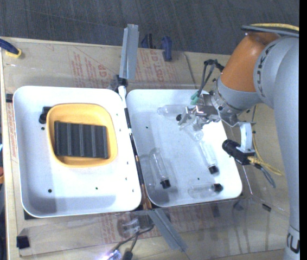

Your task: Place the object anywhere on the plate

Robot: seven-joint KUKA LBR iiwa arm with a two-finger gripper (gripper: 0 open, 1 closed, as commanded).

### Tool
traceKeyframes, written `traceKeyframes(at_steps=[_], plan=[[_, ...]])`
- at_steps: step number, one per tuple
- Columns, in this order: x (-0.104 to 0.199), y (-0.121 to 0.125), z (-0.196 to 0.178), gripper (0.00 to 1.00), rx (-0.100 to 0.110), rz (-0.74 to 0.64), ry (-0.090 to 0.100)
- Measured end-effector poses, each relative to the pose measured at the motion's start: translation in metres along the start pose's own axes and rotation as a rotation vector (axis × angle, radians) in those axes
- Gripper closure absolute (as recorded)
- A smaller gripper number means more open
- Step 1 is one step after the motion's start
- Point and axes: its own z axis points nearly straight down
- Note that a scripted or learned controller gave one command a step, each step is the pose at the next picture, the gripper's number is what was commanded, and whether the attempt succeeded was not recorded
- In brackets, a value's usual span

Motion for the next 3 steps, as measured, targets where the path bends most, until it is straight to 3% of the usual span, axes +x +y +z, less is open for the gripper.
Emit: traceKeyframes(at_steps=[1,2,3], plan=[[0.066,0.016,0.009,1.0,0.002,-0.098,0.0],[0.155,0.058,0.01,1.0,0.0,-0.163,-0.001],[0.173,0.018,0.01,1.0,0.003,-0.423,-0.002]])
